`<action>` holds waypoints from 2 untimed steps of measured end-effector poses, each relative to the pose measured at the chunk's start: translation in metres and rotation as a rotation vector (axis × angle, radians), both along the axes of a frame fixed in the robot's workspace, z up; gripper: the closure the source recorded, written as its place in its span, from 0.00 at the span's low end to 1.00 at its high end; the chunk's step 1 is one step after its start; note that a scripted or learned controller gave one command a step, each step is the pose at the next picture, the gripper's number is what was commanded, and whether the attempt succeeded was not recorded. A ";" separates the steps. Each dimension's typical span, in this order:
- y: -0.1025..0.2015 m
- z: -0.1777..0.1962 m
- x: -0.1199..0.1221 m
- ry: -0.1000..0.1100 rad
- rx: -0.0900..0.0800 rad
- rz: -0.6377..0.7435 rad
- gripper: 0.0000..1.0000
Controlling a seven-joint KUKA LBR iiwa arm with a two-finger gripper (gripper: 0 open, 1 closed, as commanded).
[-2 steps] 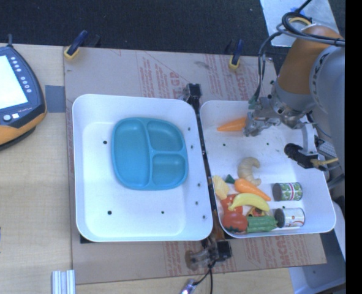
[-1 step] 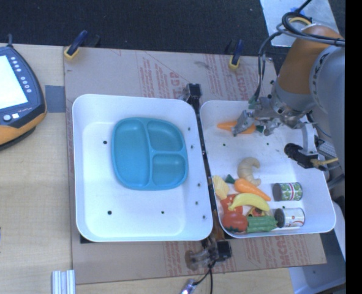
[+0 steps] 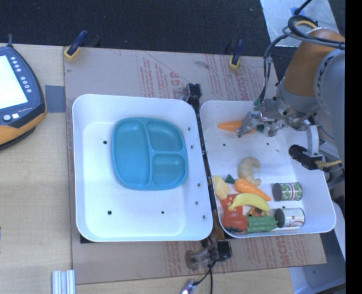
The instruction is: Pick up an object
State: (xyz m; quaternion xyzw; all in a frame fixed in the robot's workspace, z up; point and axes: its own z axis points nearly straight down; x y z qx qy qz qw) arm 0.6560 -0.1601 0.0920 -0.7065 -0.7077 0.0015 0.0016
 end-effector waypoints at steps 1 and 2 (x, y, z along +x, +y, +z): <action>0.000 0.010 -0.001 0.005 0.001 0.001 1.00; 0.000 0.010 0.000 0.004 0.001 0.001 0.00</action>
